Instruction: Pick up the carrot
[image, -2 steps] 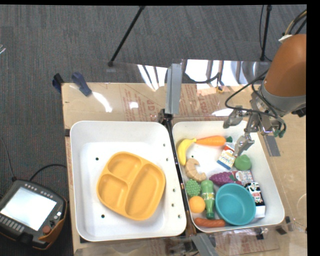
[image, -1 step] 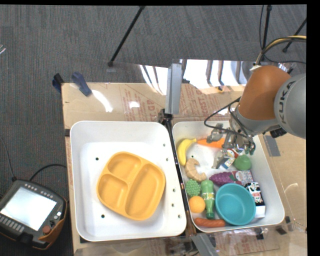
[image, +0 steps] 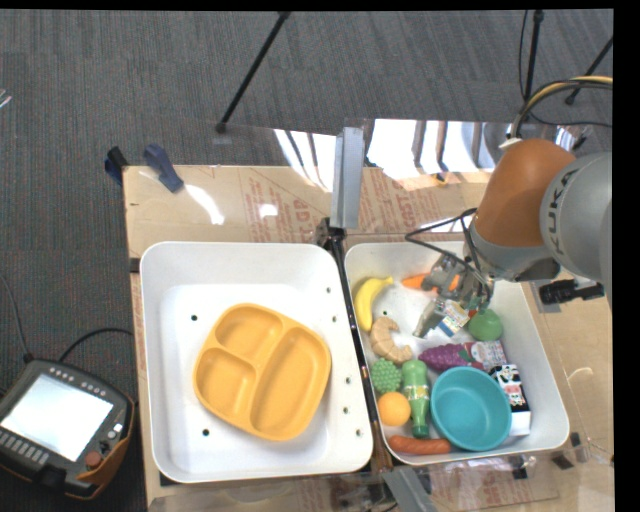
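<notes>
Lying orange, tapered: carrot (image: 420, 445)

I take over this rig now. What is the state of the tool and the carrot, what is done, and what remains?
Tool: low over the far half of the right bin; whether it is open or shut cannot be seen.
Carrot: most likely the orange piece at the far end of that bin, right of the banana, partly hidden under the tool.
Done: the arm has reached the carrot's area.
Left: nothing is seen held, so the grasp and the lift remain. Check the grip before lifting; the green ball and the bread lie close by.
</notes>
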